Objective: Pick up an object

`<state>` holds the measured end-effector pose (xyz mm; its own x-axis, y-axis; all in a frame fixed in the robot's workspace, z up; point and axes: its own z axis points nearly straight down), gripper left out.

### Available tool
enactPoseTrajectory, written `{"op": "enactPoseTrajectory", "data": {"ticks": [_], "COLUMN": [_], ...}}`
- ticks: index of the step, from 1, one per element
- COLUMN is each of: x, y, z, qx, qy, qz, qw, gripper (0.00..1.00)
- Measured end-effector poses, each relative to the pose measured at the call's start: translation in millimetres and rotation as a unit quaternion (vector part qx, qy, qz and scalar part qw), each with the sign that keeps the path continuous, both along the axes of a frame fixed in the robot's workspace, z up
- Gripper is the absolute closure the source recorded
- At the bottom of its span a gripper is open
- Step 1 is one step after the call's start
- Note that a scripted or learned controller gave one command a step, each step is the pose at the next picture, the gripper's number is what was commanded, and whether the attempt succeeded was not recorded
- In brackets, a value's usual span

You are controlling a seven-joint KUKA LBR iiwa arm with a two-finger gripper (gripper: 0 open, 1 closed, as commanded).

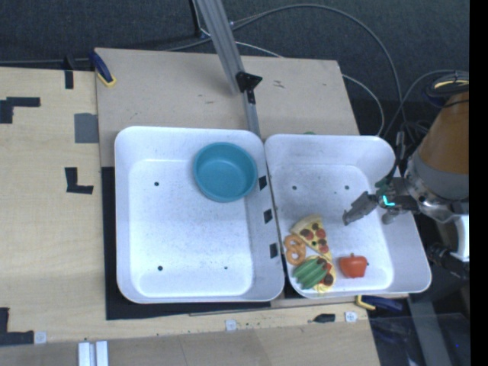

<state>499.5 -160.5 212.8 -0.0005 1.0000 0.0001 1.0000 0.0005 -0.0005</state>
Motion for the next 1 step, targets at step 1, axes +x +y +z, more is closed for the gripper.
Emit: {"op": "enactPoseTrajectory", "data": {"ticks": [1], "x": [0.0], "y": [0.0], "z": [0.0], "qx": [0.0000], "qy": [0.000], "qz": [0.000], "qw": [1.0000], "gripper": [0.00]}}
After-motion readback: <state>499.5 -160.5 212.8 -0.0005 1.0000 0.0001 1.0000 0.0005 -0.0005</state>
